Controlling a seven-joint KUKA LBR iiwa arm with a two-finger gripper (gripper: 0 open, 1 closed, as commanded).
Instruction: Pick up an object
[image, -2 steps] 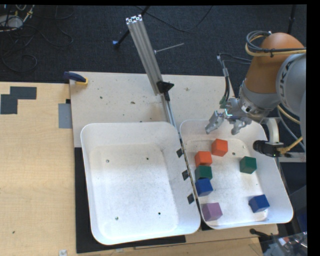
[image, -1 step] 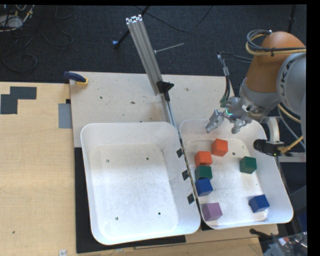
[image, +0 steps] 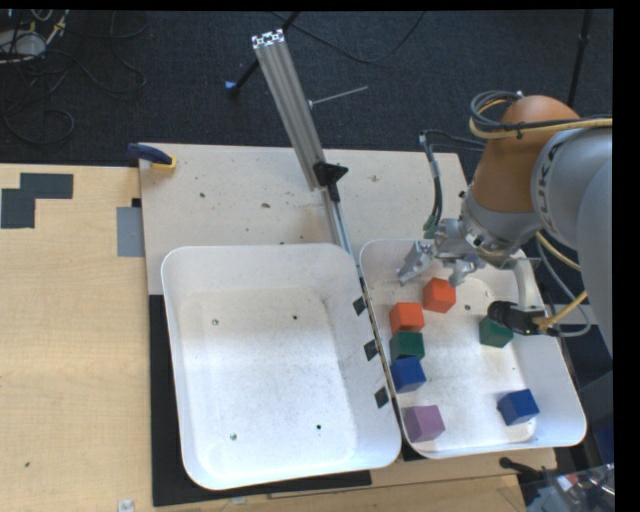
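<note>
My gripper (image: 440, 270) hangs over the far part of the right bin (image: 560, 420), its two grey fingers spread open. A red-orange cube (image: 438, 295) lies on the bin floor just in front of the fingertips, not gripped. Close by along the bin's left wall sit an orange cube (image: 406, 317), a green cube (image: 407, 345) and a blue cube (image: 407, 373) in a row. A dark green cube (image: 495, 332) lies to the right, under the arm's cables.
A purple cube (image: 423, 421) and a second blue cube (image: 518, 406) lie near the right bin's front edge. The left bin (image: 185, 300) adjoins it, with black clips on the shared wall. A slanted aluminium post (image: 295, 110) rises behind the bins.
</note>
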